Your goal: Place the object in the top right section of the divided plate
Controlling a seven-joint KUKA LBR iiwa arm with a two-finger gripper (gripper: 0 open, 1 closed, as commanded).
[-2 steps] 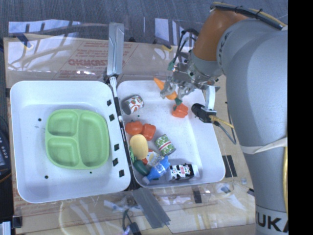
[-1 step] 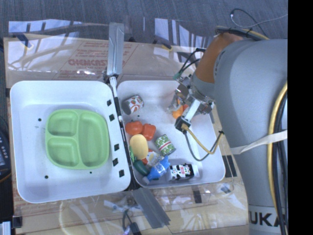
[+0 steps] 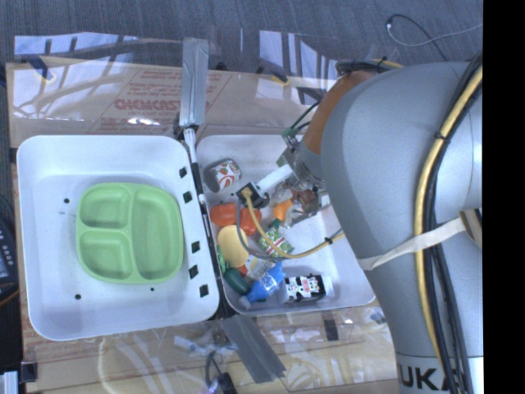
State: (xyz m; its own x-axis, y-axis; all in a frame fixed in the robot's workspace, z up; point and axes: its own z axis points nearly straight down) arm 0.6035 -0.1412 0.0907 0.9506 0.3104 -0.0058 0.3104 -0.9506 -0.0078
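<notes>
While the big grey arm (image 3: 402,212) fills the right side of the view, its wrist end dips into the right bin (image 3: 349,290), w/ the gripper (image 3: 297,189) low among the clutter near the bin's middle. Can't tell how the hand stands: cables and the arm's bulk hide it, and nothing visible shows an item caught in it.

Right bin holds a jumble: small can w/ red-and-white label (image 3: 224,173) at upper left, orange piece (image 3: 225,215) below it, yellow rounded object (image 3: 232,246) touching the orange one, green item (image 3: 235,281) and blue packet (image 3: 266,286) toward the near edge, black-and-white carton (image 3: 305,286) beside the blue one. Which of these is the task's object, can't say.

Left bin (image 3: 49,302) carries the green divided plate (image 3: 130,232), approx centred, lying flat, all 3 sections bare. Cardboard (image 3: 107,97) lies behind both bins.
</notes>
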